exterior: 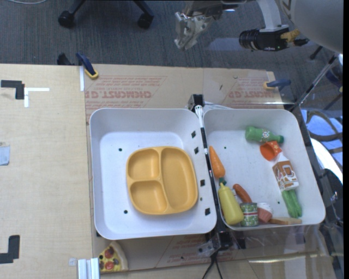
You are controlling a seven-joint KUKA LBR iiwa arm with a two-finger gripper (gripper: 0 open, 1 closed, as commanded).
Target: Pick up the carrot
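Camera view: carrot (216, 162) in rt bin (305, 163); hand (188, 30) up top, grip can't tell.

We see the arm (305, 22) cut off by the top and right edges, so most of it lies out of frame. The gripper (188, 30) is small and blurred against the floor; we cannot tell how it is set. A pizza toy (110, 259) is half tucked under the left bin (103, 180). The chair base (103, 13) is cut by the top edge.
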